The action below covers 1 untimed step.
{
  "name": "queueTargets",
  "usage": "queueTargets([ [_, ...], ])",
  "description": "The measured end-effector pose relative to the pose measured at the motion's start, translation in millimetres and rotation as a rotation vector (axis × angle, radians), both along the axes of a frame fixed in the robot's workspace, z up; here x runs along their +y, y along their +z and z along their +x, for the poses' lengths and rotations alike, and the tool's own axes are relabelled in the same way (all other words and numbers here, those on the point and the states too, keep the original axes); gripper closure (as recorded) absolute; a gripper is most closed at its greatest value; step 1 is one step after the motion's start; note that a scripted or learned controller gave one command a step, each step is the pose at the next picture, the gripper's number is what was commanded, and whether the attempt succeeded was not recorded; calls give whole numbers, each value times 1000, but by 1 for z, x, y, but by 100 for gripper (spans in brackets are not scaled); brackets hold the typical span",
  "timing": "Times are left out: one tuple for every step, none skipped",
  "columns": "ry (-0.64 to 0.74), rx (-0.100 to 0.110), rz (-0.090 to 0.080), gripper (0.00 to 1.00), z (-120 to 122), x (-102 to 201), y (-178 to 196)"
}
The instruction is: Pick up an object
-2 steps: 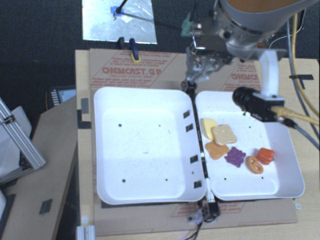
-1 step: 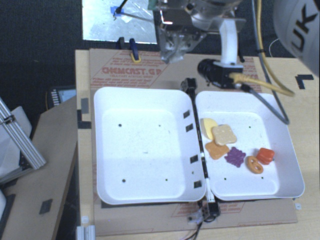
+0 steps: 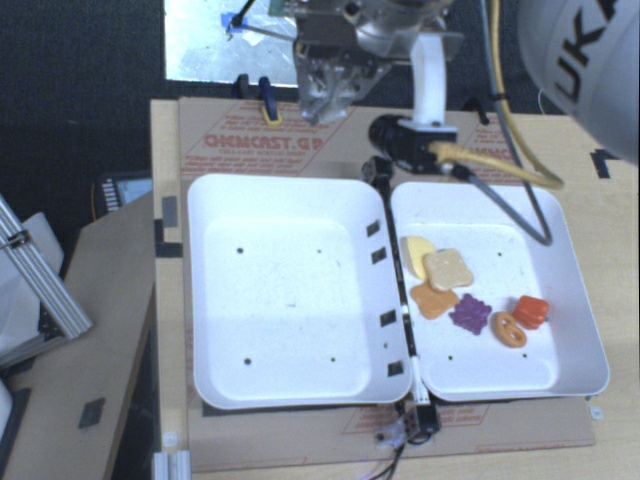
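Note:
Several small toy food pieces lie in the right bin (image 3: pixel 560 268): a yellow wedge (image 3: pixel 415 253), a tan slice (image 3: pixel 448 269), an orange piece (image 3: pixel 433 299), a purple piece (image 3: pixel 470 314), a pretzel-shaped orange ring (image 3: pixel 509 330) and a red-orange block (image 3: pixel 531 310). My gripper (image 3: pixel 322 96) hangs high above the bench behind the left bin's far edge, well away from the pieces. I see nothing held under it.
The left bin (image 3: pixel 215 298) sits beside the right one, joined by black clips along the middle seam (image 3: pixel 385 258). A black fitting with yellow and grey hoses (image 3: pixel 500 168) lies over the right bin's far edge. A blue-yellow clamp (image 3: pixel 268 100) stands on the cardboard behind.

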<state>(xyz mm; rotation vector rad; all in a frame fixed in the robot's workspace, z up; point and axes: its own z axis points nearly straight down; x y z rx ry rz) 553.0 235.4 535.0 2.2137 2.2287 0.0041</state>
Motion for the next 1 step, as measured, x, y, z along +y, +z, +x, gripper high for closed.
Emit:
queueTargets([
  [1, -3, 1, 100, 0, -1, 12],
])
